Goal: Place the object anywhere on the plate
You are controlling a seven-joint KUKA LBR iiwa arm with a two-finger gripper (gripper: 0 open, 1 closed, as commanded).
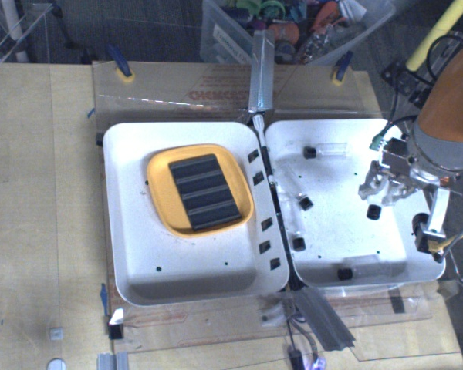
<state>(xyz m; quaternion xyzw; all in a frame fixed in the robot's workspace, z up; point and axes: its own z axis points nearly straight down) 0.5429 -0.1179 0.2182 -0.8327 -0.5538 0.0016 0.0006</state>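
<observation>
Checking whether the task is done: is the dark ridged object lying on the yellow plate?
Yes, the dark ridged object lies flat on the yellow plate in the left bin.

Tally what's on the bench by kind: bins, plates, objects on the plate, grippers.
Bins: 2, the left bin and the right bin
Plates: 1, the yellow plate, in the left bin
Objects on the plate: 1, the dark ribbed block
Grippers: 1, the gripper, over the right bin
Total: 5
</observation>
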